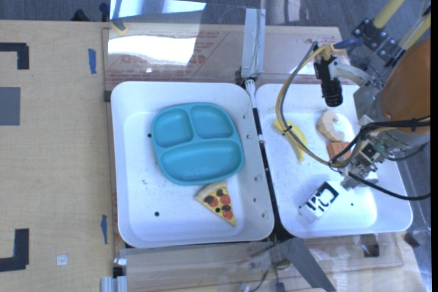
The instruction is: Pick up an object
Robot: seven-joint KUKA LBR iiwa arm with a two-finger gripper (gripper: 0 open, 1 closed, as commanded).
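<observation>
Hovering over the right bin (390, 212), the hand (357, 171) is sitting just beside the orange block (336, 148); its grip state is impossible to tell.

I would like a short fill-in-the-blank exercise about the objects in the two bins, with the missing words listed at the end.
1. The blue divided plate lies in the ____ bin.
2. Just below the plate lies a toy slice of ____.
3. The yellow banana lies in the ____ bin.
4. The plate has ____ compartments.

Missing words: left; pizza; right; three
</observation>
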